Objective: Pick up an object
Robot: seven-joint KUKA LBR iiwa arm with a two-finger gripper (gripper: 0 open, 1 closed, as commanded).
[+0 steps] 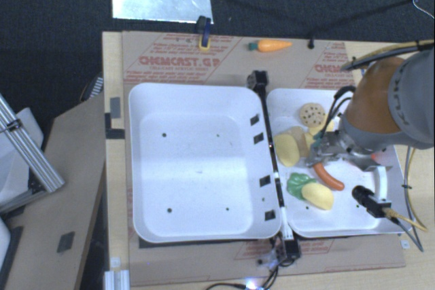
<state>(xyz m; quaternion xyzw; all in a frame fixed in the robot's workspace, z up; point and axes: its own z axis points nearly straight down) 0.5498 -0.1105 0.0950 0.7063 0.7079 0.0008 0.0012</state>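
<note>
The toy foods that can be picked all lie in the right-hand bin (350, 215), gathered round the claw (318, 154). A red-orange sausage (329, 177) lies slantwise just below the claw and is the nearest to it. I cannot tell whether they touch. A pale yellow potato (287, 149) stands close beside the claw on the view's left. Below the claw and to its left are a green leafy piece (297, 183) and a yellow lemon (318, 197), with the lemon just beside the sausage. A round speckled biscuit (312, 114) lies above the claw, a little apart from it.

The claw hangs low over the bin floor, and I cannot tell whether it is apart or together. Nothing can be seen held in it. The grey and orange arm (384, 102) rises from the claw toward the upper right.

Further left of the claw is the second white bin (197, 166). Well above the claw, on the desk (177, 59) behind both bins, lies an orange carrot (270, 45).
</note>
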